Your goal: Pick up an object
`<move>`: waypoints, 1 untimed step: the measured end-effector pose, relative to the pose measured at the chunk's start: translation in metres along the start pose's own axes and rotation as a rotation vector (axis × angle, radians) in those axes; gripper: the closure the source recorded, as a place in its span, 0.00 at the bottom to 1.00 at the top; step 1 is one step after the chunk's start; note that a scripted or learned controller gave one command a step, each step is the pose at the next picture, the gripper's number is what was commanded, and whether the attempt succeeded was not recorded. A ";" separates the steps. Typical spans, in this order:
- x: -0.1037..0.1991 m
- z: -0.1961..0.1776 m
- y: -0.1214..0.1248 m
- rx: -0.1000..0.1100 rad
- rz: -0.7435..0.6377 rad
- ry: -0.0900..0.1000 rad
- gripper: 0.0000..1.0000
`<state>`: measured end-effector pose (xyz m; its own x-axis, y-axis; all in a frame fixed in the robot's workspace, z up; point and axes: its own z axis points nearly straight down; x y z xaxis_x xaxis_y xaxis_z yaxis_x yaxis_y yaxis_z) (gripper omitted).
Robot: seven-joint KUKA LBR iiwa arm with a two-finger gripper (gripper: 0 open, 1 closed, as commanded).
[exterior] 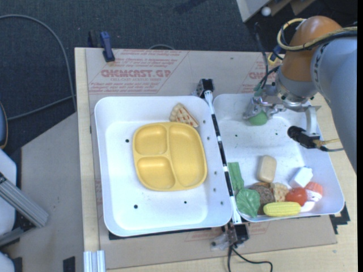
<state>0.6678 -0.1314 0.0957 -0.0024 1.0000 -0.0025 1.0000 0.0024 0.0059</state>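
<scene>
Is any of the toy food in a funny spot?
Yes. The waffle piece lies alone in the left bin, wedged against the yellow divided plate at its far edge, not on it. The other food is piled in the right bin's near corner.

Small green object [258, 118] in right bin's [238, 152] far corner

Divided plate [170, 155] in left bin [108, 152]; food pile [278, 200] in right bin [238, 146]

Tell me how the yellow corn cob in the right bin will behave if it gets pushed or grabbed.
The yellow plastic-looking corn cob has a rounded, elongated shape, so it would probably roll sideways if nudged. Its glossy surface suggests it may slip under a pinch. It lies against the red tomato-like piece near the right white bin's front wall, so neighbours would likely shift too.
</scene>
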 end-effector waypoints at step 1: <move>0.058 -0.091 -0.017 0.002 0.000 0.003 1.00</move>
